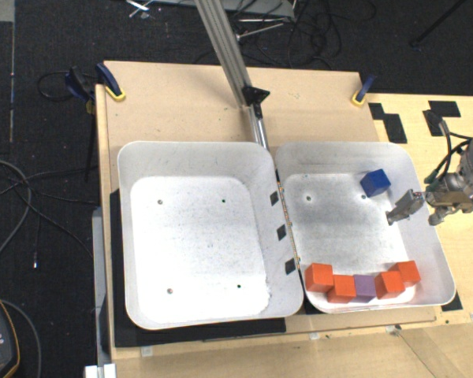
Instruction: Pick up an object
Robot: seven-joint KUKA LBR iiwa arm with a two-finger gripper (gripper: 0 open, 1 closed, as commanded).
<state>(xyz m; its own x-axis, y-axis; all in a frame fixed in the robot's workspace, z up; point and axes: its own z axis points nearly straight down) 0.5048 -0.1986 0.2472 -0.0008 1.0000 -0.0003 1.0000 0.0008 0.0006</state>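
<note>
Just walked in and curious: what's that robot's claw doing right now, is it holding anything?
Gripper: over the right bin's right side, near the blue block; nothing seen in it, open or closed cannot be told.

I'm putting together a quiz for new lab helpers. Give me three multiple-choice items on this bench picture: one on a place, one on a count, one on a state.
1. Where does the blue block lie?
A. In the left bin
B. In the right bin, toward its far side
C. On the bare bench

2. How many blocks sit in the row along the right bin's near edge?
A. Two
B. Five
C. Eight

3. What is the gripper doing?
A. Hanging over the right bin's right edge, holding nothing
B. Lifting the purple block
C. Pressing into the left bin

Answers:
1 B: the blue block rests alone on the right bin's floor near the far wall.
2 B: four orange blocks and one purple one form the row.
3 A: nothing shows between its fingers, and every block lies in the bin.
</note>
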